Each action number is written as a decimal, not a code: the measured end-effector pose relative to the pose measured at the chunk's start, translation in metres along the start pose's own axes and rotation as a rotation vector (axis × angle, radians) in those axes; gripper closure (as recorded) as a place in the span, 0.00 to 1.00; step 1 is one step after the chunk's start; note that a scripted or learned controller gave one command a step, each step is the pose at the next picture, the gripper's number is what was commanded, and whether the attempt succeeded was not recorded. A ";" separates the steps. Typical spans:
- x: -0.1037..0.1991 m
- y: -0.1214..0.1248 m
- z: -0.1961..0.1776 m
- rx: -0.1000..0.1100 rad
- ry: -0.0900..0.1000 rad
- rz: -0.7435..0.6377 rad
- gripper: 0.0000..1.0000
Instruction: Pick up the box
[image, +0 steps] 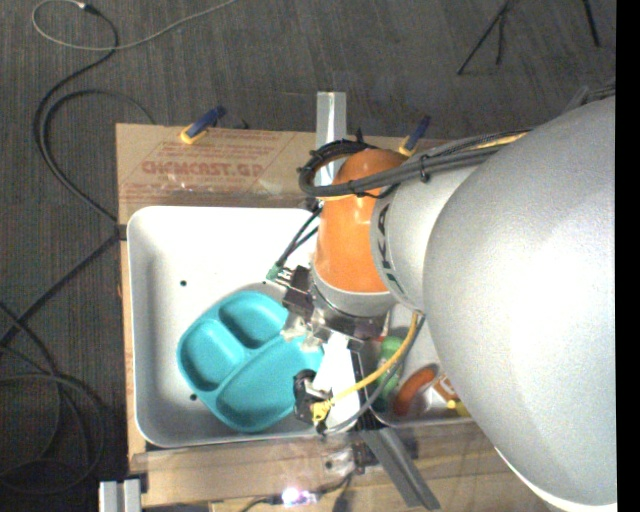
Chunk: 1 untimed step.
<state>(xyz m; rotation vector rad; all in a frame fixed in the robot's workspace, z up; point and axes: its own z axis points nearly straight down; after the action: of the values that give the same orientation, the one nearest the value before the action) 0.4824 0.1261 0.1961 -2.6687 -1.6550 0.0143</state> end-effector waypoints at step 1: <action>0.070 -0.030 0.087 -0.010 0.015 0.250 1.00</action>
<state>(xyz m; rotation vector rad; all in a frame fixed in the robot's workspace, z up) 0.4860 0.2020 0.1088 -2.8562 -1.3101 -0.0133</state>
